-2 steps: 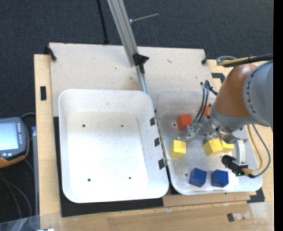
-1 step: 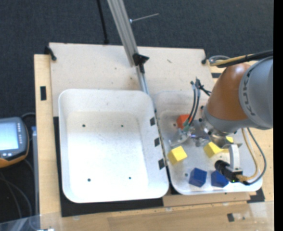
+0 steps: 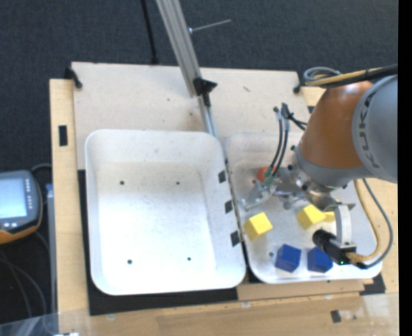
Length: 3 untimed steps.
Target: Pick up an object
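Hovers low inside the right bin (image 3: 298,278), the gripper (image 3: 265,191), reaching in under the grey-and-orange arm (image 3: 339,142) near the bin's left wall. Impossible to tell how wide the jaws stand: wrist and cables hide them from above. Nothing visibly held.

Candidates for the pick, all on the right bin's floor:
- left yellow cube (image 3: 259,225), just below the gripper and close to the wall shared with the left bin (image 3: 157,208);
- right yellow cube (image 3: 310,216), partly under the wrist;
- two blue cubes (image 3: 288,257) (image 3: 319,260), near the front rim, side by side and slightly apart;
- a small red-orange piece (image 3: 263,173), just beside the gripper, too hidden to identify.

Judged as approach, no grasp made yet.

Likely ways to fail from here:
- Closing on air. Nearest yellow cube sits off the gripper's line, toward the front; a straight descent probably lands beside it.
- Nudging rather than gripping. A light, loose cube on a smooth floor probably slides or tips if touched on one face first.
- Catching the bin wall. Little room between the left yellow cube and the wall, so a jaw may ride down on the rim or jam.
- Dragging cables across the right yellow cube, shifting it.
- Pinching a corner, then dropping during the lift.
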Each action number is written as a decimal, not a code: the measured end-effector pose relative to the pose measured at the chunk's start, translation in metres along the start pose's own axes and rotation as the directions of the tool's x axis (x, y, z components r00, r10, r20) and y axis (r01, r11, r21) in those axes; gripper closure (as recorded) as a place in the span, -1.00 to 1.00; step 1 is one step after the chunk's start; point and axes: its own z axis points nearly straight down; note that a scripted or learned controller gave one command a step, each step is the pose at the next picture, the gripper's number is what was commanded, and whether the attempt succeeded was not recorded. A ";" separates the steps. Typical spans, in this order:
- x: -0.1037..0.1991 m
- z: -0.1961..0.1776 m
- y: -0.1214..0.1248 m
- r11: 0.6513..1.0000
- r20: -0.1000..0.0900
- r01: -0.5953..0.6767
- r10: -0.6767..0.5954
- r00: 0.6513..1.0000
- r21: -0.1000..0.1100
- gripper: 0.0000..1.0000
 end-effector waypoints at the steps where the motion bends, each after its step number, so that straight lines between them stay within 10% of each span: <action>1: -0.038 -0.041 0.020 1.000 0.003 -0.008 0.008 1.000 0.000 -1.00; 2: -0.051 0.107 0.071 1.000 0.006 -0.005 0.005 1.000 0.005 -1.00; 3: -0.048 0.103 0.125 1.000 0.002 -0.002 0.002 1.000 0.000 -1.00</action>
